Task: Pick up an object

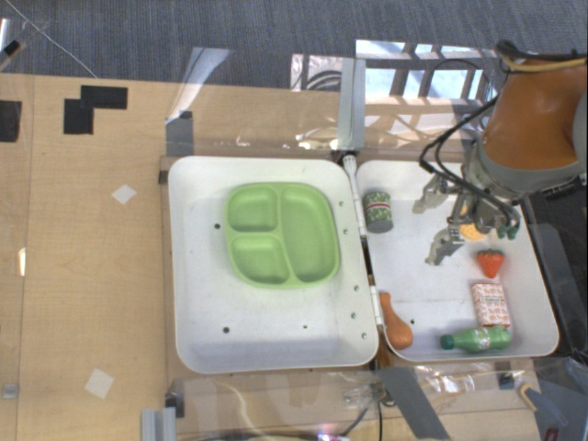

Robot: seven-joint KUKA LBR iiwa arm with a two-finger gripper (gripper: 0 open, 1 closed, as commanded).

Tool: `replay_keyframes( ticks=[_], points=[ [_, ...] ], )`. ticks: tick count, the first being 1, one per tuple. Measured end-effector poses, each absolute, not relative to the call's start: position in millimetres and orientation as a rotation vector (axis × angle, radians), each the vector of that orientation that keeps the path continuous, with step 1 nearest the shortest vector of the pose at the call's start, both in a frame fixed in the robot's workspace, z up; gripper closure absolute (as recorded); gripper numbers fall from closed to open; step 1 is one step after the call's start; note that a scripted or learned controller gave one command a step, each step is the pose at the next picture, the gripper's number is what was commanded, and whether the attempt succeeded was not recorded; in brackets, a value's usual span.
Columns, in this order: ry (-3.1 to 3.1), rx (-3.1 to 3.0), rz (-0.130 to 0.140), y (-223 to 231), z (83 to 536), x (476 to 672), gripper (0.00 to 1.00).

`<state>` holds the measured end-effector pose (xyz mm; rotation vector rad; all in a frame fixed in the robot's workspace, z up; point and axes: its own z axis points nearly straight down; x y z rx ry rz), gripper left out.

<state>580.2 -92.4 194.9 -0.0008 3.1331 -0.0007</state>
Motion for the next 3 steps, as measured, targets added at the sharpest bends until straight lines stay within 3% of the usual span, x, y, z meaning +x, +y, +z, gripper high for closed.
replay_keyframes(
  ticks=[1, 2, 3],
  points=[
    [3.139, -0.001, -0.001, -151.4, 127.7, 614.0, 0.0],
    [3.12, -0.014, -0.005, -148.5, 145.7, 619.8, 1.0],
    [3.064, 0.626, -0.001, -176.9, 218.6, 558.9, 1.0]
  ],
)
